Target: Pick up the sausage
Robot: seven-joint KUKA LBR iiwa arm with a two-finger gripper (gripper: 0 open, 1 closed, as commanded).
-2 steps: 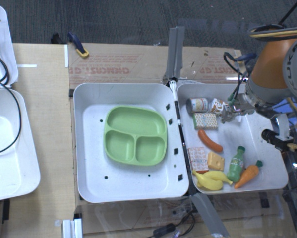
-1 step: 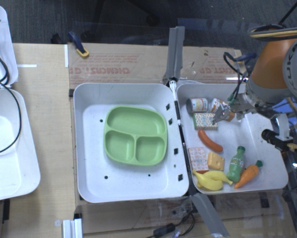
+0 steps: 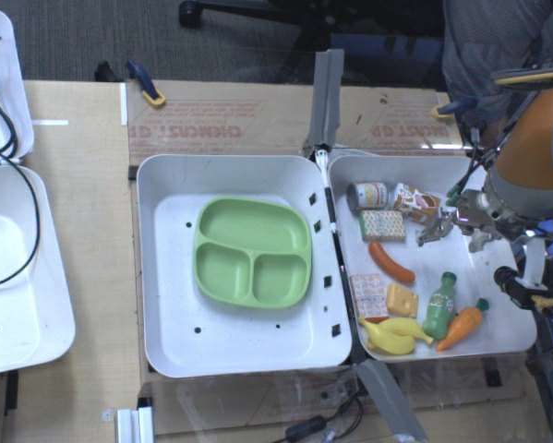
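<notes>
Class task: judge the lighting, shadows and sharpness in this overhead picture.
Camera view: even, soft light with faint shadows; the green plate and sausage are fairly sharp; the gripper at the right looks slightly blurred; the white bins are bright but not glaring.

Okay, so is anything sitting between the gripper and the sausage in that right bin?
Nothing visible. The gripper hangs to the camera's right of the sausage, with bare bin floor between them. The patterned packet lies just behind the sausage, off that line.

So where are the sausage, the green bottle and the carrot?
sausage point(image 3: 391, 262): camera view, middle of its body.
green bottle point(image 3: 438, 308): camera view, its label area.
carrot point(image 3: 459, 327): camera view, orange body.
</notes>
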